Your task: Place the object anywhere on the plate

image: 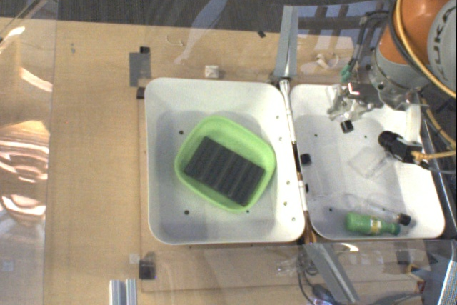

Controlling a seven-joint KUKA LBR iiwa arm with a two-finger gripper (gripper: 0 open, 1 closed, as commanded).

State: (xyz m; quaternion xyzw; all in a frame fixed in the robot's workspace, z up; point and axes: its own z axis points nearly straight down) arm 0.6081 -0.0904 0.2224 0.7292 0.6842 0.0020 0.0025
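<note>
Marker (373, 225): you will find the green, bottle-like object lying on its side near the front edge of the right bin (325, 214), dark cap end pointing right, clear of the walls.
Plate (226, 163): lime green, squarish with rounded corners, set slightly askew in the left bin (161, 153); a dark ribbed rectangular insert covers its middle.
Marker to plate: well apart, in different bins, with the metal divider between them.
Gripper (345, 111): over the back left part of the right bin, above the floor by the look of it; metallic fingers point down and to the left. Nothing sits between them. You cannot tell from this angle whether they are spread or closed.
Arm (428, 18): enters from the right; orange band and grey housing sit at the upper right, cables trailing along it.
Black part (397, 143): a short dark cylinder at the right side of the right bin, below the wrist; whether it is loose or part of the tooling is unclear.
Clear plastic piece (368, 166): faint, on the floor of the right bin near its middle.
Counter (93, 175): light wood, with a small pale cube (211, 71) just behind the left bin.
</note>
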